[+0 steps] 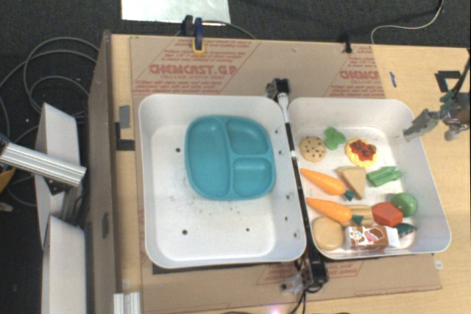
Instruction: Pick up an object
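Several toy foods lie in the right bin (412,114): a chocolate-chip cookie (313,149), a small pizza (361,151), two orange carrots (324,180) (329,209), a tan bread wedge (353,180), green pieces (383,176) (404,204), a red tomato (387,215), a tan bun (329,235) and a brown-and-white packet (372,237). My gripper (428,134) hangs at the far right, above that bin's right rim. It is open, nothing sits between its fingers, and it is apart from all the food.
A teal divided plate (228,158) lies in the left bin (158,232). A clamp (280,90) sits where the two bins meet at the back. Cardboard (221,62) covers the bench behind the bins. Cables (51,70) trail on the left.
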Controlling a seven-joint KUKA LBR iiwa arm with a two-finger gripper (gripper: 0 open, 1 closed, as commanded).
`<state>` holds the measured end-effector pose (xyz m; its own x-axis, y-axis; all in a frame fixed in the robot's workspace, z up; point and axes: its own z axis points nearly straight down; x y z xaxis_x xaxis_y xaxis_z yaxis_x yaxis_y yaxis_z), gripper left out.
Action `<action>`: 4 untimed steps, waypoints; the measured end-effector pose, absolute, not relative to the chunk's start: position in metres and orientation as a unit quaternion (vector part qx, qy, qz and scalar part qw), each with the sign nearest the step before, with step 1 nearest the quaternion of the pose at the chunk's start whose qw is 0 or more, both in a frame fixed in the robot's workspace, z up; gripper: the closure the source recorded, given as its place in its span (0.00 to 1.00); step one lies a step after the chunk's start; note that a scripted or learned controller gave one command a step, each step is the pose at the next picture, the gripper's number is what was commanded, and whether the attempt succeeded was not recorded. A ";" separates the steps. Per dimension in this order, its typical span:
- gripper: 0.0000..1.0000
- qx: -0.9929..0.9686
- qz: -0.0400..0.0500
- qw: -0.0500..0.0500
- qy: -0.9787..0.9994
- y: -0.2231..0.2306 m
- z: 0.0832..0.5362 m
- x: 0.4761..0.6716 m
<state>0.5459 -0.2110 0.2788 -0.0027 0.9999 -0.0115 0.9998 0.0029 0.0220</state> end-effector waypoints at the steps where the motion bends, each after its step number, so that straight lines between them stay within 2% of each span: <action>1: 0.00 0.704 -0.002 -0.006 0.711 -0.128 0.126 0.529; 2: 0.00 0.705 0.001 0.002 0.709 -0.144 0.109 0.578; 3: 0.00 0.707 0.003 0.003 0.707 -0.168 0.087 0.575; 4: 0.00 0.705 0.002 0.004 0.709 -0.193 0.086 0.622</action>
<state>0.6223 -0.1933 0.0859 -0.0054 1.0000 -0.0030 1.0000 0.0054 0.0077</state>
